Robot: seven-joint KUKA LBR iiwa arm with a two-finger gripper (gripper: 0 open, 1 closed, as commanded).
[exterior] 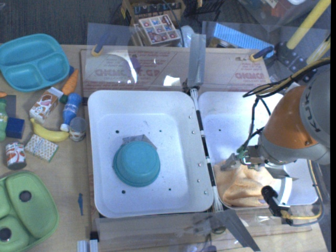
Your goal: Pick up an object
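Observation:
A teal bowl (pixel 137 163) sits upside down in the left bin (pixel 105 114), with a small grey scrap (pixel 135 139) just behind it. A tan cloth (pixel 242 187) lies crumpled in the near left corner of the right bin (pixel 226 114). My gripper (pixel 237 161) is low over the right bin, right at the cloth's upper edge, and the orange-banded wrist (pixel 289 127) rises behind it. The arm hides the part of the cloth under the gripper.
On the bench left of the bins lie a blue divided plate (pixel 32 62), a banana (pixel 48 132), a blue bottle (pixel 70 111), a small carton (pixel 44 104) and a green tray (pixel 23 211). Cardboard walls (pixel 157 67) stand behind both bins.

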